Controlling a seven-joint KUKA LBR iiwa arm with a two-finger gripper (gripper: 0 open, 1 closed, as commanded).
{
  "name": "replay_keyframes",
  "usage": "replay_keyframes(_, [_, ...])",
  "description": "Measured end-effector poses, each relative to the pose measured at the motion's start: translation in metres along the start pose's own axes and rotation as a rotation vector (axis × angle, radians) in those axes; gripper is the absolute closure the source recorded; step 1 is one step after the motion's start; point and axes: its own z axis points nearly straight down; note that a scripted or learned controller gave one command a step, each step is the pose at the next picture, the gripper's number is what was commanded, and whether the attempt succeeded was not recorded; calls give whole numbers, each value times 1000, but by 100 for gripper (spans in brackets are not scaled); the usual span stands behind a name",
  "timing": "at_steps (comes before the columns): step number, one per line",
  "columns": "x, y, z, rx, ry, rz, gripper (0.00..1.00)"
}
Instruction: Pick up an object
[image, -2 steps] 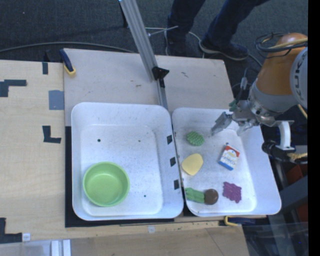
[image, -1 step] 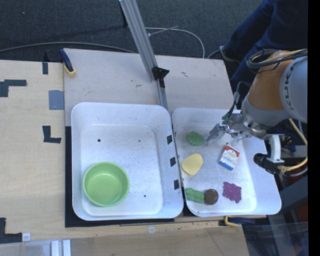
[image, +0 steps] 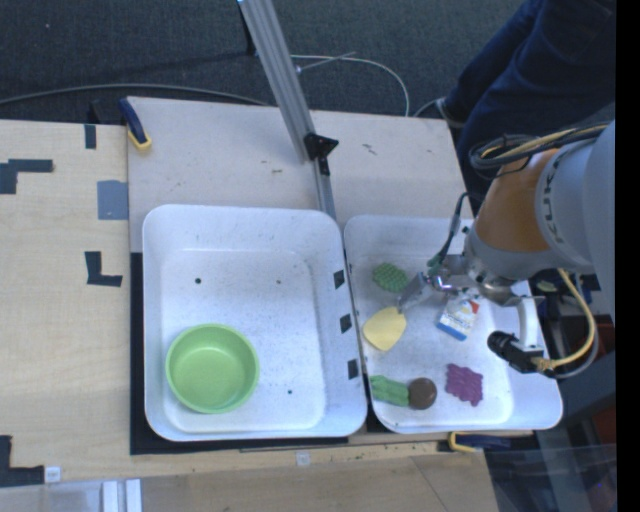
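Our gripper (image: 413, 291), fingers apart and holding nothing, hangs just above-right of the yellow piece (image: 385, 328), its nearest target.

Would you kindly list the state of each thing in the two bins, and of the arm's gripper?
green bowl: upright, in the left bin
yellow piece: lying flat in the right bin
green textured piece: lying flat
green and brown piece: on its side
purple piece: lying flat
small carton: lying flat
gripper: lowered over the right bin
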Motion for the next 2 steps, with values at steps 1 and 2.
replay_keyframes(1, [1,1,-12,0,1,-2,100])
replay_keyframes(2, [-3,-1,-74,-8,-1,0,100])
